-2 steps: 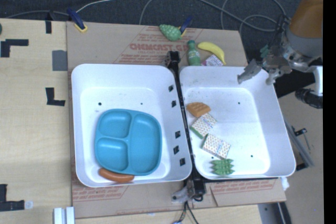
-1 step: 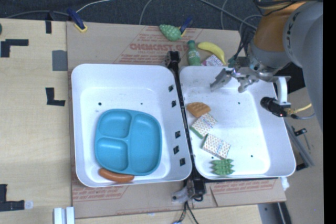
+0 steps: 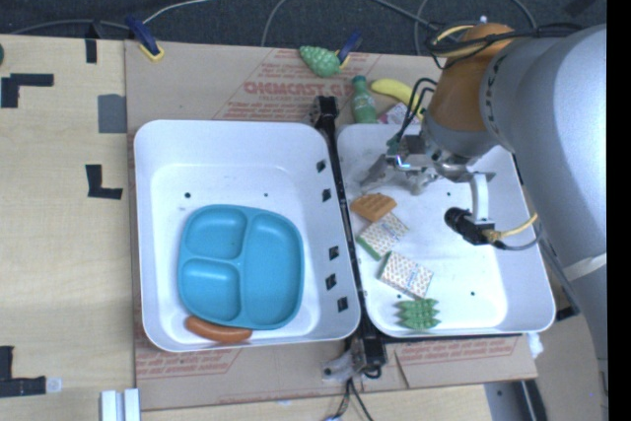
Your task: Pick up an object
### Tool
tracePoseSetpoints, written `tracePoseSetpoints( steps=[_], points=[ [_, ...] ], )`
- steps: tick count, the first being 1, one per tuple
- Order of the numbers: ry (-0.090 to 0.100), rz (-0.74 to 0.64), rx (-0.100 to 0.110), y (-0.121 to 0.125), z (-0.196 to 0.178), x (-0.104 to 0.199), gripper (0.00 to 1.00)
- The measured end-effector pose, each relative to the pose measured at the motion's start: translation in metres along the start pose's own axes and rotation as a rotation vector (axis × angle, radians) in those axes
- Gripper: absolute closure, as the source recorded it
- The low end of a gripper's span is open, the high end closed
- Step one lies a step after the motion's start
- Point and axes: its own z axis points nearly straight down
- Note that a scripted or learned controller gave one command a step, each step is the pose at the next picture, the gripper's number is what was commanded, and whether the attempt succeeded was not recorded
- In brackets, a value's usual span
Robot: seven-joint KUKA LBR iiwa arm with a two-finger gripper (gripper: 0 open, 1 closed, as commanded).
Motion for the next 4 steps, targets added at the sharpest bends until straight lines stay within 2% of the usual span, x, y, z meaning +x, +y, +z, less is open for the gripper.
tracePoseSetpoints(
  steps=[1,4],
  points=[
    [-0.001,0.001,-0.003,-0.0262,-0.0003,0.0073,0.00],
    [0.001,-0.001,-0.002,-0.0243,-0.0003,0.0014,0.00]
  ],
)
